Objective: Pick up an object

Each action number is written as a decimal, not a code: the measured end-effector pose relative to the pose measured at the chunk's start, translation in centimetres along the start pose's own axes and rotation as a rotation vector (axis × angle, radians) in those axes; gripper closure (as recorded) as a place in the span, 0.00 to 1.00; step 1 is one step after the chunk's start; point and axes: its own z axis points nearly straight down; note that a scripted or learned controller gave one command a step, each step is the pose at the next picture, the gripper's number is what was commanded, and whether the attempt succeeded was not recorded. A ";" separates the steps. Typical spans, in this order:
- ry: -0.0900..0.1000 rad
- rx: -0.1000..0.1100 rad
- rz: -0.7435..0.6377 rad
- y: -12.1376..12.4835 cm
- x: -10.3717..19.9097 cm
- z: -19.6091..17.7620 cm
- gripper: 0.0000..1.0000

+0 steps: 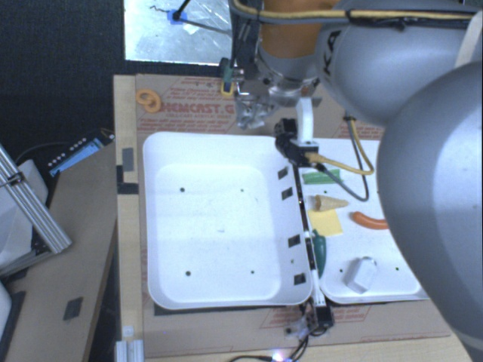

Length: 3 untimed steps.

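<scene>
Gripper [253, 115] hovering at twelve o'clock above the shallow white left bin [162, 202], grip state impossible to tell. Best shifted toward three o'clock, squarely over the yellow foam wedge [326, 222] before descending.

Yellow block [326, 222], orange sausage [369, 220], green pepper [319, 250], lying in right bin [392, 281]

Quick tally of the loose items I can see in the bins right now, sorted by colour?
Green: 2, a flat piece and a long dark one
Yellow or tan: 2, a cone and a square block
Orange: 1
White or grey: 1
Total: 6, all in the right bin
</scene>
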 end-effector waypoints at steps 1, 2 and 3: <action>0.001 0.002 0.002 1.6 8.2 -4.8 1.00; 0.000 -0.005 0.008 1.8 8.2 -17.4 1.00; -0.004 0.002 0.008 1.8 8.4 -23.0 1.00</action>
